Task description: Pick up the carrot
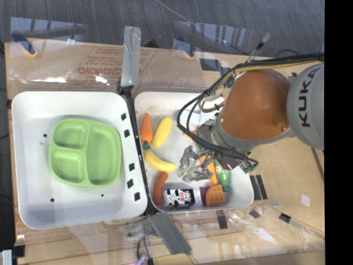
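In the camera view, two white bins are seen side by side: the left bin [33, 164] holds a green divided plate [85, 152], and the right bin [165, 101] holds the toy food. The carrot [146, 129] lies at the right bin's left wall, upright in the frame, just beside a yellow corn cob [162, 132]. Below these a banana [159, 162] is laid slantwise, and under it a reddish sausage [160, 185], a black-and-white printed box [180, 197] and a purple-and-orange piece [212, 195] are found along the near wall. The gripper [192, 165] is lowered into the bin's middle right, well apart from the carrot, over another orange and green piece [219, 175]; whether its metal fingers are parted or closed cannot be told.
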Available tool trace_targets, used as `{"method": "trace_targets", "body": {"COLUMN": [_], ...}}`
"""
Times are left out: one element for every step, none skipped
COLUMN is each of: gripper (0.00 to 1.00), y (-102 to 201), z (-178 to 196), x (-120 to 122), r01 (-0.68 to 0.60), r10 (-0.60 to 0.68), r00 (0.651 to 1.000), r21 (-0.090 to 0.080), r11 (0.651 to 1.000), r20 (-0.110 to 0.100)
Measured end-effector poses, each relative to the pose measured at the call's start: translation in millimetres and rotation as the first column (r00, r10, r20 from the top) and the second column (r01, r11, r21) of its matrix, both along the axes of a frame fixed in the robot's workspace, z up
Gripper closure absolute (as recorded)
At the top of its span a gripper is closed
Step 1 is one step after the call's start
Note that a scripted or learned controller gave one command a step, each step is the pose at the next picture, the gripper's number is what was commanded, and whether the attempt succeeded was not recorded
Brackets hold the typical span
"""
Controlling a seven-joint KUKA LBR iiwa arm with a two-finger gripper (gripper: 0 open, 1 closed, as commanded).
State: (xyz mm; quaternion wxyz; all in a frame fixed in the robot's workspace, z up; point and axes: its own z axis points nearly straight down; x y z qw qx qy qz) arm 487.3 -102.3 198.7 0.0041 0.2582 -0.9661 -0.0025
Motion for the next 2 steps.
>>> {"method": "trace_targets", "body": {"gripper": [1.00, 1.00], "y": [17, 30], "z": [42, 56], "x": [1, 4], "r01": [0.190, -0.108], "r10": [-0.190, 0.108], "r00": [0.982, 0.994], "r21": [-0.002, -0.001], "r11": [0.982, 0.994], "r20": [0.009, 0.007]}}
